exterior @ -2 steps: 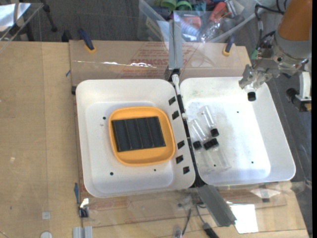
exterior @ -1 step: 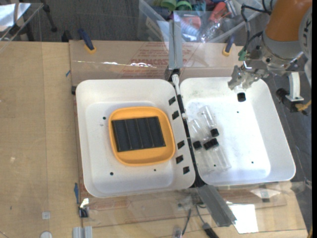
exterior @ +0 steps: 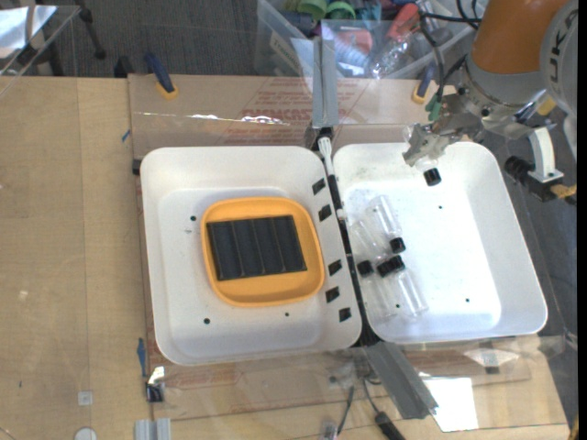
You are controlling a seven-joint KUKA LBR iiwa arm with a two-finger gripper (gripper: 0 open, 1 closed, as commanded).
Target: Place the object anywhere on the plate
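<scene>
An orange plate [exterior: 263, 287] with a black ridged insert lies in the left bin [exterior: 174, 191]. Two clear plastic tubes with black caps lie in the right bin [exterior: 495, 246], close to its left wall: one [exterior: 382, 221] higher up, the other [exterior: 407, 292] lower down. A small black piece [exterior: 364, 268] rests beside them. My gripper [exterior: 425, 152] hangs over the far edge of the right bin, up and to the right of the tubes and well apart from them. A small dark part [exterior: 432, 176] shows just below it.
A divider with black clips [exterior: 328, 236] runs between the two bins. A clear crate of colourful items [exterior: 367, 12] stands behind the bins. The orange-banded arm [exterior: 523, 26] reaches in from the upper right. Cables and a grey bracket [exterior: 399, 383] sit at the front.
</scene>
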